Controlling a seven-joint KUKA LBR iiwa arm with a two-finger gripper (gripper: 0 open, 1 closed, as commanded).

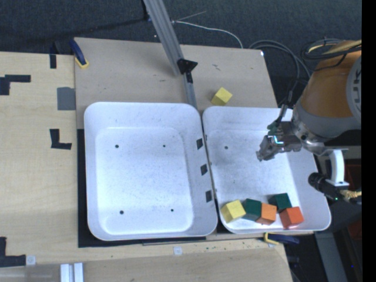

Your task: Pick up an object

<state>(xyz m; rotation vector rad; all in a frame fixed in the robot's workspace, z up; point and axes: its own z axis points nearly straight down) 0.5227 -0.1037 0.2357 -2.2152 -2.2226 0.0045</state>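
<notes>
End effector (267,150) over right bin (235,128), finger state can't tell. Blocks (262,210) below it along bin's near edge, well apart. Yellow cube (222,96) on worktop (129,69) beyond.

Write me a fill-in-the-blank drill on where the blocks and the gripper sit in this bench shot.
1. The cluster of blocks lies in the ___ bin's near corner.
2. The gripper hovers over the right bin, ___ the cluster.
3. One block outside the bins, on the bench, is ___ in colour.

Missing words: right; apart from; yellow
</notes>
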